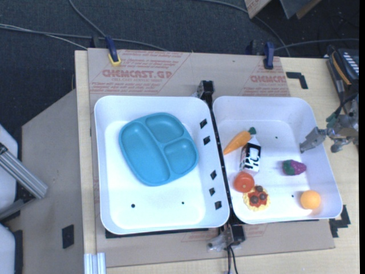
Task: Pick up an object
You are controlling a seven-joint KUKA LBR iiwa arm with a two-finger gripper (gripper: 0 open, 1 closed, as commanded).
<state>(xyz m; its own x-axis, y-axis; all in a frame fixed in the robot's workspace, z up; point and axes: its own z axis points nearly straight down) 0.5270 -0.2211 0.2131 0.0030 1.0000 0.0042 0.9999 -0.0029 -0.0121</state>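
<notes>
1. Two shallow white bins are seen side by side on the bench: left bin (108,153), right bin (268,104)
2. A blue divided plate (158,148) is seen lying flat in the left bin, towards its upper left part, with three compartments visible
3. The right bin is where the small objects are found: a toy carrot (237,142) lying at a slant near the bin's left wall, a black-and-white carton (250,157) just below it, a red tomato (244,182) below the carton, and a small pizza-like piece (256,198) just beside the tomato near the front wall
4. A purple grape bunch (293,167) is placed right of centre in that bin; an orange fruit (310,200) is seen near the front right corner, well apart from the carton group
5. The gripper (324,138) is located over the right rim of the right bin, above the grape bunch in the view and apart from it
6. Two grey fingers (311,140) are seen spread apart; nothing is held between them, and no object is touched
7. Two clamps, yellow (113,55) and blue (268,56), are seen at the board's far edge
</notes>
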